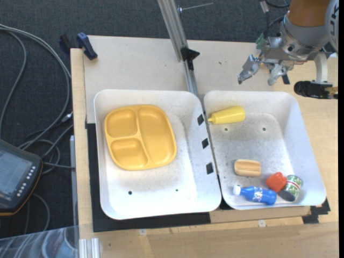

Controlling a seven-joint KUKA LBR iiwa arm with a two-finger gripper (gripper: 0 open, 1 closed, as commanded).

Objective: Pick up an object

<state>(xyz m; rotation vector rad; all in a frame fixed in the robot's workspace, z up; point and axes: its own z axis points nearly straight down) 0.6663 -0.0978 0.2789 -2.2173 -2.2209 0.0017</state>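
The gripper (262, 72) hung with jaws spread and holding nothing beyond the right bin's (304, 123) far rim, the yellow bottle (227, 115) nearest, lying crosswise.

On the worktop (134, 63) the left bin (161, 198) holds a yellow divided plate (141, 137). In the right bin (306, 138), a yellow bottle (227, 115) lies at eleven o'clock, a tan bun (248, 167) near the centre, and a blue bottle (257, 194), red piece (276, 181) and green-labelled can (293, 184) cluster at five o'clock. The hand (263, 74) hangs with its fingers spread, off the right bin's twelve o'clock rim.
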